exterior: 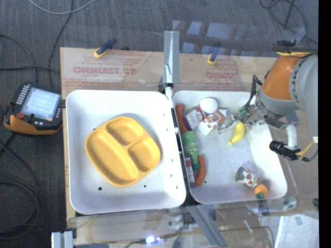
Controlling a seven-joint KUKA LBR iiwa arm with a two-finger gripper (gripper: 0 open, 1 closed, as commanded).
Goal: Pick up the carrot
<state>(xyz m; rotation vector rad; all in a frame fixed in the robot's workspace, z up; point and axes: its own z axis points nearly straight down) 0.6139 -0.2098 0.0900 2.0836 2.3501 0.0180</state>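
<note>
Carrot (pixel 260 191) at bin's near corner, end effector (pixel 239 119) well apart

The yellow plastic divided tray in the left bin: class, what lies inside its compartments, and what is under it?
The yellow plastic divided tray shows three compartments, all bare. It rests on the shallow white left bin; the bin floor beneath the tray is covered.

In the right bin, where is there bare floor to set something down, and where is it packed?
Bare floor lies mid-bin, between the green bottle, the banana and the carrot at the lower right corner. The top and left wall are crowded: egg, cartons, sausages. The tool sits beside the banana.
</note>
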